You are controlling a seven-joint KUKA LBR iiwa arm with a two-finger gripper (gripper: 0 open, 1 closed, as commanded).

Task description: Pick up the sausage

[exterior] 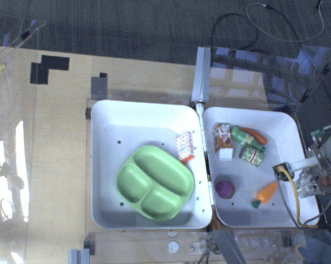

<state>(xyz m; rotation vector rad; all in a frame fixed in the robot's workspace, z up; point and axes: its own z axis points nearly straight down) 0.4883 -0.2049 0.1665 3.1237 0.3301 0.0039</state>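
Though it is small, the long, round-ended, orange-red sausage (257, 136) is easy to spot. It is smooth and a bit shiny, redder at one end and more orange at the other. It lies flat and slanted in the upper part of the shallow white bin on the right (289, 124). Its left end touches a little green bottle (240, 135), which lies just beside a red and brown food packet (222, 136). Right below the sausage is a small green and red can (252, 155) lying on its side, and a tiny white block (225, 154) sits to the left of the can.

The robot's metal gripper (312, 181) is at the right edge of the picture, over the right rim of that same bin, with a yellow cable (291, 201) looping under it. It is too blurry and mixed up with other parts to tell if it is open or closed. The sausage is up and to the left of the gripper, well apart from it. A small orange toy carrot with a green top (266, 193) lies nearer to the gripper, down and to its left. A round purple ball (225, 189) sits in the lower left of the same bin.

In the shallow white bin on the left (107, 153) are a big light green plate with three sections (155, 182) and a small red and white packet (185, 146) at the plate's upper right.
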